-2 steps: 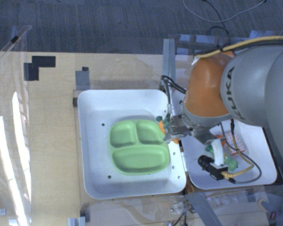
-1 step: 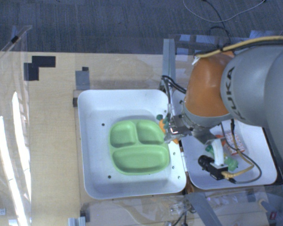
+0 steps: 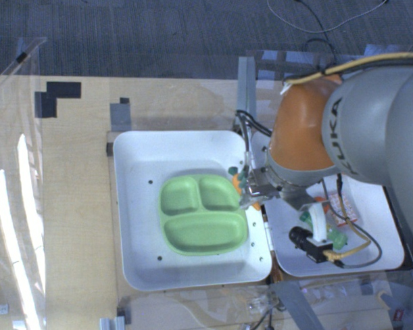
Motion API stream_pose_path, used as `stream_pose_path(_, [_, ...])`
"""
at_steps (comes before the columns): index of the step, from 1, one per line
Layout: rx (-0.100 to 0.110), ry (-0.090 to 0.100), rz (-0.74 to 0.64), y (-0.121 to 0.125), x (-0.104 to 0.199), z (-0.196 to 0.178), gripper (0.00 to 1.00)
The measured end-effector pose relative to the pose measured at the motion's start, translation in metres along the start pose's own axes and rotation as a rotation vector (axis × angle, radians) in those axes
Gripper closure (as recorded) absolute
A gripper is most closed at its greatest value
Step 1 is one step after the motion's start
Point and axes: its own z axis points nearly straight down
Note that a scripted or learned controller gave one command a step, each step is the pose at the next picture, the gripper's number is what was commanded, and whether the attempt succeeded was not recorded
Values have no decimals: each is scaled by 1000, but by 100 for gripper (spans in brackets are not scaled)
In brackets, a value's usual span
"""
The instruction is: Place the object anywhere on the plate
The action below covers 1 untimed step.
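A pale wooden bench (image 3: 66, 220) stands on dark grey carpet, with black tape marks near its far left corner and clear plastic guards along the edges. Two shallow white bins sit side by side on it. The left bin (image 3: 138, 251) holds a green plate (image 3: 201, 215) with three compartments, two small ones at the far side and one long one at the near side; the plate lies a little right of the bin's middle.

The grey arm (image 3: 367, 128) with its orange band reaches in from the right and hangs over the seam between the bins. Its gripper (image 3: 246, 188) sits just beside the plate's right edge, level with the small right compartment. Something small, orange and green (image 3: 235, 177), shows right at the tip, touching the plate's rim, but it is too small and too crowded by the wrist to tell what it is, or whether the claw is spread or pinching it.

In the right bin (image 3: 392, 252), well away from the plate, lies a heap of small things (image 3: 322, 233): a black piece, a white one, a green bit and a yellow cable.
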Motion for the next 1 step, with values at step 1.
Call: stream_pose_path(1, [-6, -1, -132, 104, 37, -127, 0])
